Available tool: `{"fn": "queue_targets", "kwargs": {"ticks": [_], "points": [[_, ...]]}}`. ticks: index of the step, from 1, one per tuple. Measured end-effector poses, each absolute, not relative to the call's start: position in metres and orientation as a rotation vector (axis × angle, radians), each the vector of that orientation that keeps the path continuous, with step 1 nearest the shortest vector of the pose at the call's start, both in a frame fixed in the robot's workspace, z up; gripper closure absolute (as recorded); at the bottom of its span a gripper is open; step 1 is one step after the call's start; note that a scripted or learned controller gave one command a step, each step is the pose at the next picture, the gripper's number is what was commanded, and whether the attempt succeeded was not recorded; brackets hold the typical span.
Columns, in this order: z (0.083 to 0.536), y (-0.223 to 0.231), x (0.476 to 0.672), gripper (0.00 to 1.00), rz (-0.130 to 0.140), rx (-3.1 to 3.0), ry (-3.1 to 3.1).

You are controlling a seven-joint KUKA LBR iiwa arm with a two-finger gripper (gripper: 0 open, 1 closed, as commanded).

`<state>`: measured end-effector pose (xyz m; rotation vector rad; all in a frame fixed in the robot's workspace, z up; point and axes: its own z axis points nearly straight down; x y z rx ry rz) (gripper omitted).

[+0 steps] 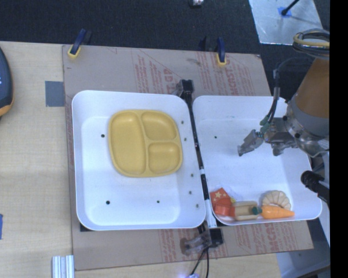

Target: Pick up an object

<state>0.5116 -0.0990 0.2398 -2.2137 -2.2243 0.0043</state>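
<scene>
Right bin [232, 112], camera view: hand [246, 146] above bare floor; finger spread cannot be told.
Near edge holds an orange carrot [276, 213], long axis left-right, tip pointing right; beside it a cream shell-shaped piece [276, 198], tan block [243, 208], red star piece [221, 197]. Left bin [81, 155]: yellow divided plate [145, 142]. Cardboard lettering unreadable.

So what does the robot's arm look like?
The arm is grey with a wide orange band above the wrist. Thin dark cables run down beside it. The gripper at its tip is dark grey metal with two thin fingers.
</scene>
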Motion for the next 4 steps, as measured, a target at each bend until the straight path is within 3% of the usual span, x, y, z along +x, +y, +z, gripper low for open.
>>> {"fn": "queue_targets", "kwargs": {"ticks": [1,2,3,4], "points": [[0.116,-0.099,0.552,0.00,0.007,-2.210,-2.226],[0.196,0.020,0.558,0.00,-0.009,-2.203,-2.240],[0.192,-0.017,0.586,0.00,0.002,-2.222,-2.222],[0.191,-0.015,0.570,0.00,0.009,-2.218,-2.218]]}}
